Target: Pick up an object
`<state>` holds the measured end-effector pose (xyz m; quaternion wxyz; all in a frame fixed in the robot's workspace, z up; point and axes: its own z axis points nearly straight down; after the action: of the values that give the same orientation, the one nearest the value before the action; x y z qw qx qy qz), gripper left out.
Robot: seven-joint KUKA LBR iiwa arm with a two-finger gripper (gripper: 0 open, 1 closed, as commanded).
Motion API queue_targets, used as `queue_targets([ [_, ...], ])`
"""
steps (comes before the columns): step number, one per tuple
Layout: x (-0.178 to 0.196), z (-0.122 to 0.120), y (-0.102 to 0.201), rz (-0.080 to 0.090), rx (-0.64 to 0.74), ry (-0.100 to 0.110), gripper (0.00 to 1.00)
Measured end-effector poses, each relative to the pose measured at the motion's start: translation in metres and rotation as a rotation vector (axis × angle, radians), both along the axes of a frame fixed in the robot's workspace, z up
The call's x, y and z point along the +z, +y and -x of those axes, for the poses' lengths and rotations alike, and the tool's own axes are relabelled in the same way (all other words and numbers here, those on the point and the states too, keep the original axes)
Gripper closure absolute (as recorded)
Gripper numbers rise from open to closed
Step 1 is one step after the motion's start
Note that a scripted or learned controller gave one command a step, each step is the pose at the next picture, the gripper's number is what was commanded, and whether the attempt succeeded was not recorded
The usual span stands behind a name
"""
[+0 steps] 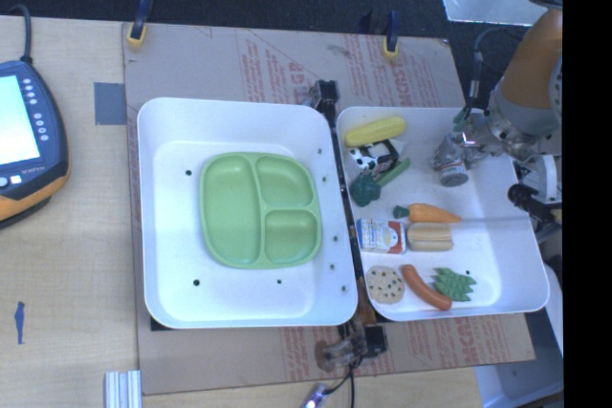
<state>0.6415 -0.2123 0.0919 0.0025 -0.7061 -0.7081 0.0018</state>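
1. The pincer (453, 160) hangs at the right of the frame, over the upper right part of the right bin (507, 234). Whether it is open or closed cannot be told at this size, and nothing is seen in its grasp.
2. The arm (531, 72) enters from the frame's right edge, in keeping with a reach over the stocked bin.
3. Candidate objects lie left of and below the pincer: a corn cob (376, 130) at the bin's upper left, a broccoli piece (365, 190) under it, a carrot (427, 213) and a bread roll (429, 238) mid-bin, a cookie (383, 284), a sausage (424, 288) and a green leaf (454, 283) along the lower edge.
4. None is touching the pincer, so the pick appears not yet made.
5. The left bin (163, 205) holds a green divided tray (258, 209), well apart from the pincer.
6. A handheld controller (24, 139) rests on the desk (67, 282) at far left.
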Motion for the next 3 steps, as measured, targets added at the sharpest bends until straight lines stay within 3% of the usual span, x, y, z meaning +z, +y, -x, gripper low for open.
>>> queue_targets([
  [1, 0.000, 0.002, 0.030, 0.001, 0.003, 0.000, 1.00],
  [2, 0.000, 0.039, 0.043, 0.002, 0.002, -0.002, 1.00],
  [3, 0.000, 0.064, 0.088, 0.001, 0.003, -0.002, 1.00],
])
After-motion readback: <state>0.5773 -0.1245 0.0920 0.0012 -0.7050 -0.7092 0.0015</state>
